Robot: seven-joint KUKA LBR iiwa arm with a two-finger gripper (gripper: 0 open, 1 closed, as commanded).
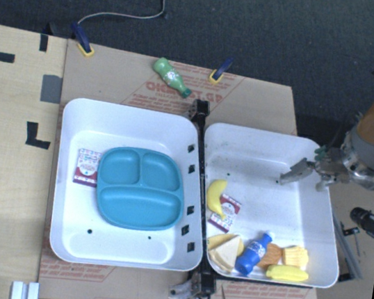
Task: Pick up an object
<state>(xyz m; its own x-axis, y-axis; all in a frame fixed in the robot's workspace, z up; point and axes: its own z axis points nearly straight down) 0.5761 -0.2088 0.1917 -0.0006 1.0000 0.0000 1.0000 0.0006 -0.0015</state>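
Inside the left bin (72, 162), a blue divided plate (141, 189) is lying beside a small red-and-white packet (86, 166). Right of the divider, a banana (215, 196), a sandwich wedge (225, 250), a blue bottle (252, 253) and a corn cob (287, 273) are sitting along the right bin's (270, 158) near side. Farther right, the gripper (310, 174) is hovering over that bin's far right corner, fingers spread apart and gripping nothing.
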